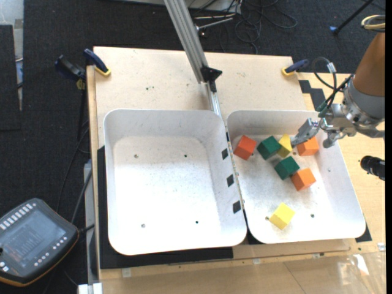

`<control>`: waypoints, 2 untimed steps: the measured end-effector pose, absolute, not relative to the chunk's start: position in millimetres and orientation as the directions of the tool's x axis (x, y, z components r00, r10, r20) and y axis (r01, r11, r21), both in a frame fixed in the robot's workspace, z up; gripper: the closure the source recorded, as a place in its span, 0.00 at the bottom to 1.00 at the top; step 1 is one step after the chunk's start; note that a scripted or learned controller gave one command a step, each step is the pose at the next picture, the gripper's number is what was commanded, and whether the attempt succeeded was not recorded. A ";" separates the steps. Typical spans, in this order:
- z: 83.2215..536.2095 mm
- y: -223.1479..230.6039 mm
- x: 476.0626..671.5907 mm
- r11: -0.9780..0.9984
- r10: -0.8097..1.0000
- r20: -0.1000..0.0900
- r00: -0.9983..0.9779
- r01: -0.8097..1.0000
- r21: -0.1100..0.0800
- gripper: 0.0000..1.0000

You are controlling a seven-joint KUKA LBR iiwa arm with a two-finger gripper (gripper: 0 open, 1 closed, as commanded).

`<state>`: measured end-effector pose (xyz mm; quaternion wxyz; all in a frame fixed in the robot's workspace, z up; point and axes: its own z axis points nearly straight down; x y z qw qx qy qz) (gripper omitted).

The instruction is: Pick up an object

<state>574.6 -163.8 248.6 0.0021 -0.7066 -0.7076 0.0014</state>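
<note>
The right bin (343, 182) holds several coloured blocks. An orange block (245, 146), a green block (268, 147) and a small yellow block (285, 143) stand in a row near its far side. A second green block (286, 167) and an orange block (303, 178) lie in the middle, and a yellow block (282, 215) lies near the front. My gripper (316, 138) hangs over the bin's far right part with its fingers apart. Another orange block (309, 146) sits just below them, next to the left finger (302, 134). Nothing is lifted.
The left bin (116, 164) lies beside the right one. A slanted metal pole (187, 32) runs from the back to the bins' shared wall. Clamps sit at the bench's far corners (97, 62). A teach pendant (30, 241) lies at lower left.
</note>
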 end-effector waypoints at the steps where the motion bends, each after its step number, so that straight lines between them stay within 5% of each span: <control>1: 251.2 -163.9 575.4 0.001 1.000 0.000 -0.001 1.000 0.000 0.00; 2: 186.8 -161.8 575.4 0.000 1.000 0.001 0.000 1.000 -0.006 0.00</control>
